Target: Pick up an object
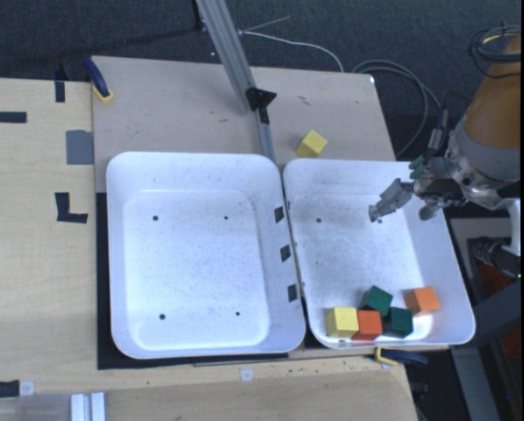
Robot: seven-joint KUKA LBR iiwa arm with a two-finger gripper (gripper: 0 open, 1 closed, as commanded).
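Observation:
Several small blocks lie at the near end of the right bin (349, 248): a yellow one (340, 321), a red-orange one (369, 324), a green one (377, 299), a dark teal one (400, 321) and an orange one (424, 300). My gripper (407, 206) hangs over the far right part of that bin, well above and behind the blocks. It is open, with one finger (386, 203) slanting left and the other (430, 207) to the right. Nothing is between them.
The left bin (191, 253) adjoins the right one. A loose yellow block (312, 144) lies on the bench behind the bins. A slanted metal rod (231, 46) reaches down to the gap between the bins. Cables (402, 82) run at the back right.

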